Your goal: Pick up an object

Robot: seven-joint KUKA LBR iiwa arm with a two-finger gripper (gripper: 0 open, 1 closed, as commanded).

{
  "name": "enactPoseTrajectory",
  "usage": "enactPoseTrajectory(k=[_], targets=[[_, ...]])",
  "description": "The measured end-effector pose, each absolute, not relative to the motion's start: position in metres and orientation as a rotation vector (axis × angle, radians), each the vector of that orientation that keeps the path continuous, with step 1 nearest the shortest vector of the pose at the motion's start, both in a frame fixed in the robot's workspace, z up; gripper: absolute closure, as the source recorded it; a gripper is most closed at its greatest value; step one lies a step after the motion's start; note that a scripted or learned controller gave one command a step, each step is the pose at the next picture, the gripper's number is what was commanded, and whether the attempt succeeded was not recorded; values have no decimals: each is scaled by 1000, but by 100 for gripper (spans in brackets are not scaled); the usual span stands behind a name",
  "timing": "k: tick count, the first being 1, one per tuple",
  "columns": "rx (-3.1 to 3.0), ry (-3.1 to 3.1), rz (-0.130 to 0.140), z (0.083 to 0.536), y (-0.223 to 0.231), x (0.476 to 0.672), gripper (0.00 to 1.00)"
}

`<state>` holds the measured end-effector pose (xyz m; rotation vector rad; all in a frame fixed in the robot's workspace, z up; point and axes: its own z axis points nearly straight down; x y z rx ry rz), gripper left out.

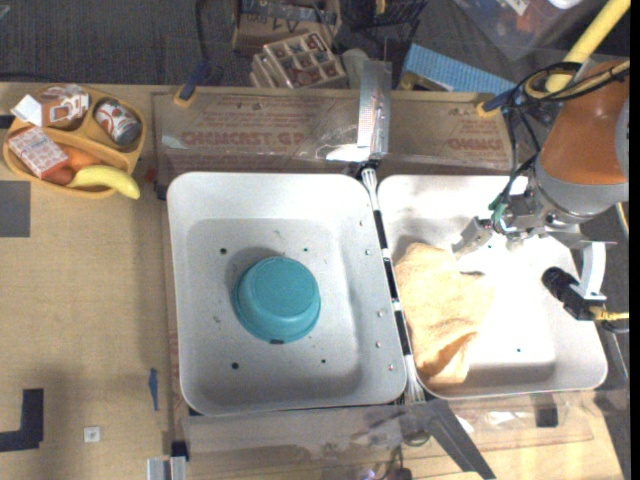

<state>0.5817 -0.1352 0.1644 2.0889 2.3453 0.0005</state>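
An upturned teal bowl point(278, 298) rests in the middle of the left bin point(200, 200). A crumpled tan-yellow cloth point(440, 308) lies along the left side of the right bin point(535, 360), reaching its front left corner. The arm comes in from the right with its orange band at the top right. My gripper point(472, 238) hangs low over the right bin, just above and to the right of the cloth's upper edge. Nothing can be seen in its grip.
A yellow tray point(30, 173) with a banana and toy food packs sits on the bench at the far left. A cardboard wall point(260, 133) runs behind both bins. A black part of the arm's fitting point(566, 293) hangs over the right bin's right side.
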Motion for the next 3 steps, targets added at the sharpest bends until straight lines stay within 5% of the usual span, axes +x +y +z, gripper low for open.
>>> enactPoseTrajectory(k=[1,2,3], targets=[[2056,2364,11,90,-165,575,0],[1907,2482,11,91,-120,555,0],[1912,2475,17,102,-122,556,100]])
